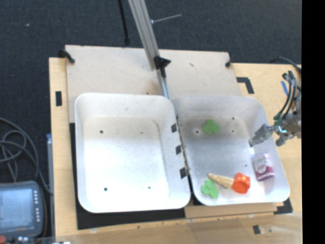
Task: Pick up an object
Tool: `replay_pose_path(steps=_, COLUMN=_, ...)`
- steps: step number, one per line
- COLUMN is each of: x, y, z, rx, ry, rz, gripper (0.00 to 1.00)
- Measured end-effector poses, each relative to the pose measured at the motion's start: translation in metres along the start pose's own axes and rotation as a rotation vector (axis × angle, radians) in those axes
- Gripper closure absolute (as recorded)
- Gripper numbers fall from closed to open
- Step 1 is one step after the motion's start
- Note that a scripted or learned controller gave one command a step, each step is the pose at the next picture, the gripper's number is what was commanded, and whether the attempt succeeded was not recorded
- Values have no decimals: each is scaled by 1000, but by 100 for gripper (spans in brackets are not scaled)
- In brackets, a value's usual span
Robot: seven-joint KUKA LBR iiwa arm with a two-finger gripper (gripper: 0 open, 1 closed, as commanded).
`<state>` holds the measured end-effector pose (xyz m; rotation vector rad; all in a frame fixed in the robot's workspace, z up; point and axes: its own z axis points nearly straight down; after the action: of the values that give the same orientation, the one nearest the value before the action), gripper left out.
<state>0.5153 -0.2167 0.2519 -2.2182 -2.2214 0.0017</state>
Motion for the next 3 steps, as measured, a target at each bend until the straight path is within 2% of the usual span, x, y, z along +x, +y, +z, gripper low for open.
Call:
replay_pose_path(steps=1, x=0, y=1, z=-3, rx=-5, ry=-1, rz=-1, gripper=0)
replay_pose_path(steps=3, x=-9, y=-17, z=112, rx=2, ry=-2, rz=3, gripper=0)
